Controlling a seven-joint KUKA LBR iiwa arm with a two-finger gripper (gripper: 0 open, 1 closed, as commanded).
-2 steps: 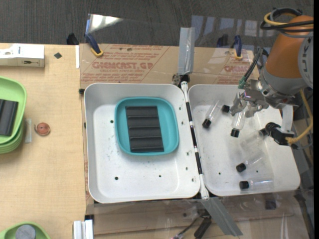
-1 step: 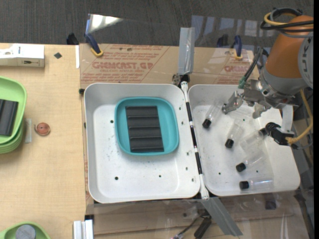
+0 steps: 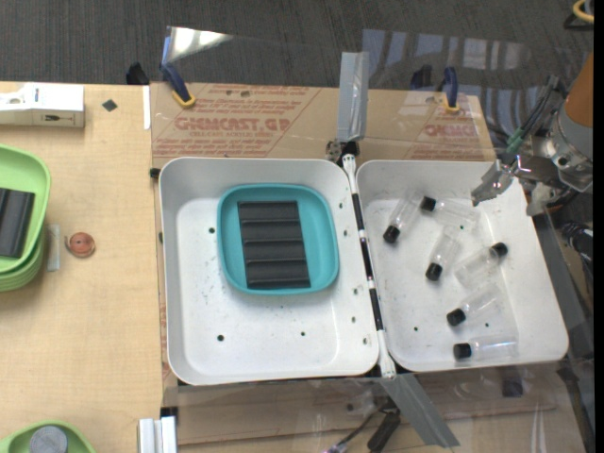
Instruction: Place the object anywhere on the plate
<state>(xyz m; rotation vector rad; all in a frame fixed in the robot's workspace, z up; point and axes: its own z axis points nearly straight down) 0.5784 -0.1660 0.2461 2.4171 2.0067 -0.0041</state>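
A teal plate [image 3: 230,243] with a dark ribbed insert rests in the left white bin [image 3: 189,328]. Several clear vials with black caps lie scattered in the right bin [image 3: 538,338], such as one vial [image 3: 400,223] near the divider and another vial [image 3: 483,348] at the front. My gripper [image 3: 489,189] hangs over the right bin's back right corner, above the floor and apart from the vials. Nothing shows between its fingers.
Cardboard sheets and clear film stand clamped behind both bins. A stack of green trays [image 3: 19,220] sits at the bench's left edge, with a small round red piece [image 3: 81,244] beside it. A white box [image 3: 42,107] lies at the back left.
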